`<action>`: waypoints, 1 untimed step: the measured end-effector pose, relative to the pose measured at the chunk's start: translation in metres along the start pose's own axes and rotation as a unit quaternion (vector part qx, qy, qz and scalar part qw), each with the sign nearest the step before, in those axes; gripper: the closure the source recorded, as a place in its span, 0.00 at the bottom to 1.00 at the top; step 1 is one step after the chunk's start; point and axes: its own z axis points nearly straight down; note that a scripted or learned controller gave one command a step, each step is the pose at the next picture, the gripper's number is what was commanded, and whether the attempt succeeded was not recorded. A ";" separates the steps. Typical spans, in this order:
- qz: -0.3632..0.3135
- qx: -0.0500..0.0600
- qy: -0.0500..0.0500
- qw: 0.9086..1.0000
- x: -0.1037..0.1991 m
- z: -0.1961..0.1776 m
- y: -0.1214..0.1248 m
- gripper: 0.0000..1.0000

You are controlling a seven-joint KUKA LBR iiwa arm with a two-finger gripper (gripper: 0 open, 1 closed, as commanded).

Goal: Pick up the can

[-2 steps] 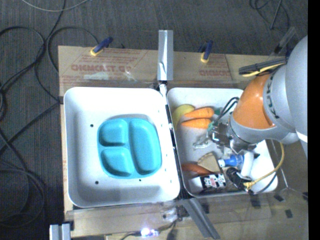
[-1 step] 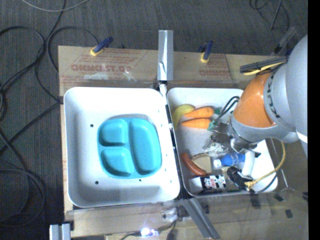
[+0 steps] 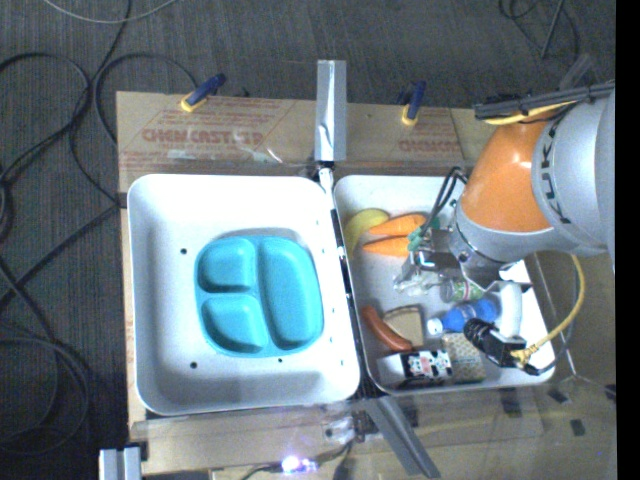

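While gripper (image 3: 424, 268) hangs over right bin (image 3: 372, 286), can (image 3: 428, 365) lies by the near wall

Since the view is soft, writing first. Cardboard sheet (image 3: 200, 133) under both bins carries faded red print, roughly "CHEN CASTE…"; the rest is not legible. Grey arm shell (image 3: 585, 168) shows dark letters starting "KU", cut off at the frame edge. The can's wrap is dark with a red-and-white patch, and no word on it can be read. Calling this piece the can is tentative: it is the one dark, labelled thing in the bin.

Right bin, positions:
- can on its side at the near wall, below the gripper and apart from it
- speckled tan block (image 3: 463, 356) just beside the can, on its right
- red-brown sausage (image 3: 385, 330) up and left of the can, with a tan slice (image 3: 405, 320) touching it
- blue item with a white end (image 3: 462, 319) between gripper and speckled block
- orange carrot (image 3: 395, 230) and yellow fruit (image 3: 362, 223) at the far end, carrot overlapping the fruit

Gripper: over mid-bin, just below the carrot's tip. Whether it is spread or pressed together cannot be told.

Left bin (image 3: 160, 298): blue three-part tray (image 3: 262, 293) at centre. Blue-and-yellow clamps (image 3: 203, 92) grip the cardboard's far edge
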 end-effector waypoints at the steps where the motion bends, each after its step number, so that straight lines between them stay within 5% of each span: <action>1: -0.119 0.000 -0.002 0.993 -0.071 0.046 0.064 1.00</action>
